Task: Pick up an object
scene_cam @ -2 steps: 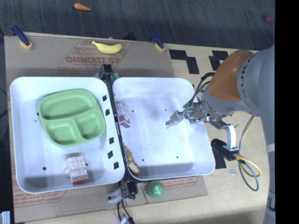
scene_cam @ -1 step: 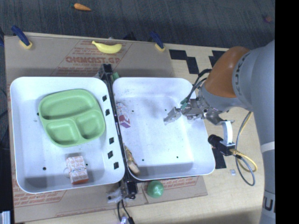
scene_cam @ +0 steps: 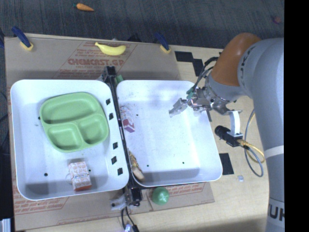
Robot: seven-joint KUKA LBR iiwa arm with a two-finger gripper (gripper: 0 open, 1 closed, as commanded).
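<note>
hovering over the upper right part of the shallow white right-hand bin: the claw, holding nothing, opening width impossible to tell. lying well apart from the claw, at the bin's left wall: a small red-and-white packet. resting in the bin's lower left corner: a small tan object. sitting in the shallow white left-hand bin: a green three-compartment plastic tray and a small red-and-white carton. lying on the cardboard-covered desk: a yellow banana and a green ball.
</note>
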